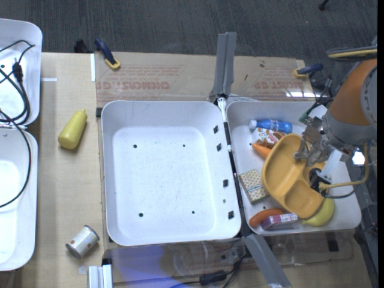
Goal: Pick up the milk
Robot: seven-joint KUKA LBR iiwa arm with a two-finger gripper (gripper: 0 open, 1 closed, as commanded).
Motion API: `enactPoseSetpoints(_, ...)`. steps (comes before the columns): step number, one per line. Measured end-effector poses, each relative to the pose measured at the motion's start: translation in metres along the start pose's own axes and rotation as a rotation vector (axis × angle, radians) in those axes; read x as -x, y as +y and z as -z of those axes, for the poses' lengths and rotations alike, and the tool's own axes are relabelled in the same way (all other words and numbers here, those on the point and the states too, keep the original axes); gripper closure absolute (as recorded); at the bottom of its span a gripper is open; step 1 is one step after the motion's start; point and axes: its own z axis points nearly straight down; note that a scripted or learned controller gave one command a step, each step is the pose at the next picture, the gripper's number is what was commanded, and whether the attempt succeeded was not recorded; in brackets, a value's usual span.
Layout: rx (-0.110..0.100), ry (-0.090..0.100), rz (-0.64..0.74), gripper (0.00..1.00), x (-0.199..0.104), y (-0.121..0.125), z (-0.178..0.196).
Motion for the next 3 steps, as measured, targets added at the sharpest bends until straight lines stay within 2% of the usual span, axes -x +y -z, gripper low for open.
enactPoseSetpoints(1,-0.014,-0.004,0.294,1.00,0.073,-0.026,0.043)
enactPoseSetpoints(2,-0.014,-0.003,0.294,0.00,0.073,-0.026,0.043)
enactPoseSetpoints(3,-0.005,-0.002,0.054,0.00,0.018,-0.016,-0.028)
